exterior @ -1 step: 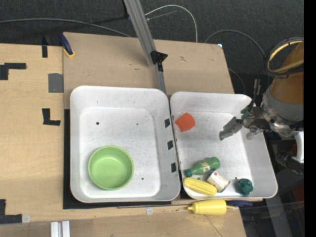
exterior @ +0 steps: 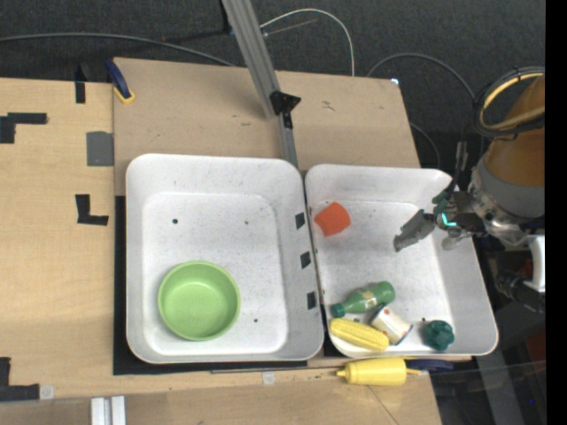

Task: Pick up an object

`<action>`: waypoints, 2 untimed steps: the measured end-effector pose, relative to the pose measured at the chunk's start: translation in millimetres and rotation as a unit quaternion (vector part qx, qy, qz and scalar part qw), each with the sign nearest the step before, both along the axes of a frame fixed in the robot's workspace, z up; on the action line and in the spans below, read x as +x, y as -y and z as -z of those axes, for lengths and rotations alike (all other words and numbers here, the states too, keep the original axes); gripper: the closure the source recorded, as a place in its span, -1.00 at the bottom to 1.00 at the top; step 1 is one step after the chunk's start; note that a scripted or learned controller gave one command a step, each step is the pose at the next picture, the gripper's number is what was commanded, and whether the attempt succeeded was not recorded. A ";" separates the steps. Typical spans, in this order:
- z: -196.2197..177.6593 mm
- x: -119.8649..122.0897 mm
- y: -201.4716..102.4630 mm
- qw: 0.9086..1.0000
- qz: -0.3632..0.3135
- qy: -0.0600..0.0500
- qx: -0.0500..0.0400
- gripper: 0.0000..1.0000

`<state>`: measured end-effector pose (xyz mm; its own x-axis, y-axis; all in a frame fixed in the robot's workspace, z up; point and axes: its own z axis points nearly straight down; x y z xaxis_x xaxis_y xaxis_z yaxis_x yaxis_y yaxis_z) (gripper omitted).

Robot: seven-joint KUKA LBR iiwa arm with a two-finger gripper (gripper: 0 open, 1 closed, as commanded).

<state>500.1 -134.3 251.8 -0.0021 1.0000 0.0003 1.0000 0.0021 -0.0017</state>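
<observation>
Gripper (exterior: pixel 423 228) hangs over the right bin (exterior: pixel 461 273), holding nothing; its grip state can't be told. Drop squarely over the orange block (exterior: pixel 333 219), just beyond it, clear of clutter.

Bowl (exterior: pixel 198 300) in L bin (exterior: pixel 213 171); block (exterior: pixel 333 219), bottle (exterior: pixel 363 298), corn (exterior: pixel 359 334) in R bin (exterior: pixel 381 180).

The arm (exterior: pixel 518 162) enters at three o'clock as a rounded grey body with a broad orange band across its upper segment, edged by a thin pale ring. Below the band sits a lighter grey wrist collar. The gripper (exterior: pixel 423 230) is dark grey and angular, with a small teal light glowing at its base. A white fitting shows toward four o'clock.
</observation>
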 end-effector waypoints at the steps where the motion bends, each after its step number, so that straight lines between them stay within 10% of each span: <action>1: 45.3 3.2 3.7 1.000 0.001 -0.002 0.000 -1.00; 2: 109.7 1.5 0.3 1.000 0.001 -0.004 0.001 -1.00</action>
